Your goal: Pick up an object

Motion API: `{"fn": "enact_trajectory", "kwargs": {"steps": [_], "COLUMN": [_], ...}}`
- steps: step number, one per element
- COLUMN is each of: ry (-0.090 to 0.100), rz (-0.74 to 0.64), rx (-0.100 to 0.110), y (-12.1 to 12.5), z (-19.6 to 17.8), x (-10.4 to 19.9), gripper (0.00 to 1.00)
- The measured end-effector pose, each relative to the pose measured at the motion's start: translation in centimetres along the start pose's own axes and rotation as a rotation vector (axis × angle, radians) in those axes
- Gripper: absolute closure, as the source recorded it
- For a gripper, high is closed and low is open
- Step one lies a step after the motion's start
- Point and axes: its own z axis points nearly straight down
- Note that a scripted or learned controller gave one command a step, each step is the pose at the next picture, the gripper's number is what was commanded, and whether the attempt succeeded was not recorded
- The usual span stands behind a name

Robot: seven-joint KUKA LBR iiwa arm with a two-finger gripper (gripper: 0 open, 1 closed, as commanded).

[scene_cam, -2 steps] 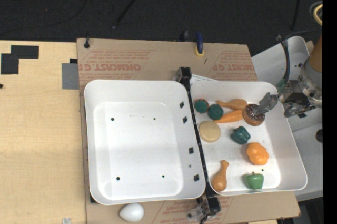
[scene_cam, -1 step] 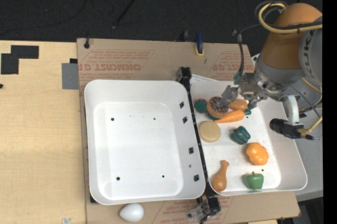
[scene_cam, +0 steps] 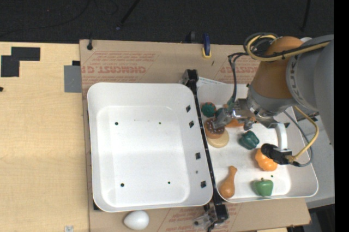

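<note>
Lying at the worktop's (scene_cam: 43,132) near edge, a white egg (scene_cam: 136,220) sits outside the left bin (scene_cam: 103,192). Inside the right bin's (scene_cam: 305,184) near edge rest a tan gourd (scene_cam: 228,182) and green pepper (scene_cam: 263,187); farther in, an orange piece (scene_cam: 265,160) and dark green piece (scene_cam: 248,140). By its left wall the end effector (scene_cam: 219,120) hovers over a tan round object (scene_cam: 217,138); I cannot tell its grip.
</note>
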Motion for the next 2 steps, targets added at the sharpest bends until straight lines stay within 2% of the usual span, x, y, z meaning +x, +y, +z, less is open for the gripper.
{"fn": "enact_trajectory", "kwargs": {"steps": [1, 2], "ry": [-0.016, -0.011], "rz": [0.003, 0.008], "rx": [-0.013, 0.027], "y": [1.3, 4.6], "z": [1.8, 1.9], "x": [0.7, 0.4], "gripper": [0.0, 0.0]}}
